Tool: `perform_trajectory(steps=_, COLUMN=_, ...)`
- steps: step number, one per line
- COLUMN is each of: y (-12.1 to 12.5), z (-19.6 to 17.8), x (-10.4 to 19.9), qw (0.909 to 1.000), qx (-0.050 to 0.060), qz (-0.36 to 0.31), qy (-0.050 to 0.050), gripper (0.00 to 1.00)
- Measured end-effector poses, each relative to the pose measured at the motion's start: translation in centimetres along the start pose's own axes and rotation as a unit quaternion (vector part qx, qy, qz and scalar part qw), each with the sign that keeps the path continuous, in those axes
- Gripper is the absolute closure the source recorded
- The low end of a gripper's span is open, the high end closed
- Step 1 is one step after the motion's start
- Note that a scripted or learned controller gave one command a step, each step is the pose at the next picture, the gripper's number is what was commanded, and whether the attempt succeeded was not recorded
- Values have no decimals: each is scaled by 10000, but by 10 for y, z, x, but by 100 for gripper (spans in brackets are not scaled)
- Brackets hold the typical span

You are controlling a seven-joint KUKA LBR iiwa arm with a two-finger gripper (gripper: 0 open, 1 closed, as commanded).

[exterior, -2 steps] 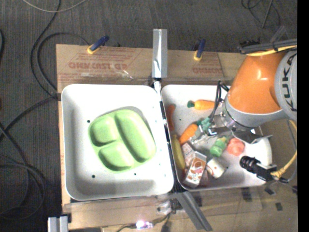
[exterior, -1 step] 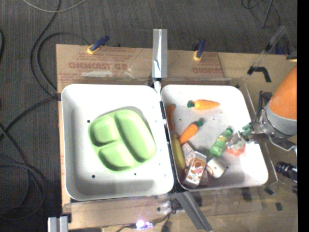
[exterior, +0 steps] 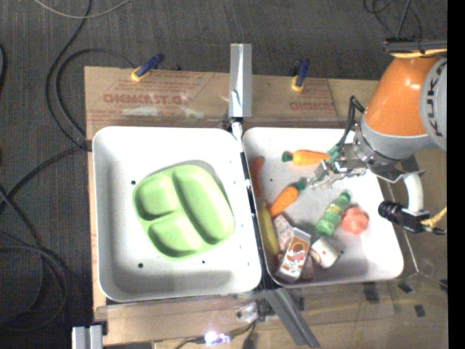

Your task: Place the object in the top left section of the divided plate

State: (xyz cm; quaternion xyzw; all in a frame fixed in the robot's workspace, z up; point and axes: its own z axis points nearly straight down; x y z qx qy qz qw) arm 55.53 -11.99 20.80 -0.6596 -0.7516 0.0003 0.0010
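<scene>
The object is not yet identified by the scene: the task names none of the items, and several candidates lie in the right bin (exterior: 378, 264).

Camera view. The divided plate (exterior: 184, 209), green, sits in the middle of the left bin (exterior: 109, 195). All three of its sections are bare, including the top left section (exterior: 154, 196). No item has been moved across, so the placement is judged not yet begun; picking, transfer and release all remain.

The right bin carries two carrots, one (exterior: 309, 156) near its far edge and one (exterior: 285, 198) toward its left wall, a green bottle (exterior: 333, 215), a red round item (exterior: 354, 220) and cartons (exterior: 294, 257) along its near edge.

The gripper (exterior: 325, 174) hangs over the far middle of the right bin, between the two carrots. Whether its fingers are wide or narrow cannot be told, and nothing is visibly held. The nearest candidates are the two carrots, each just beside the gripper; the green bottle lies near, toward the near edge.
</scene>
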Motion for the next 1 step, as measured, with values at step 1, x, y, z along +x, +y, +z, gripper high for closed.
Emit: perform_trajectory(steps=1, y=-30, z=14, x=-51, qw=9633, qx=11, qz=2686, qy=-15, gripper=100)
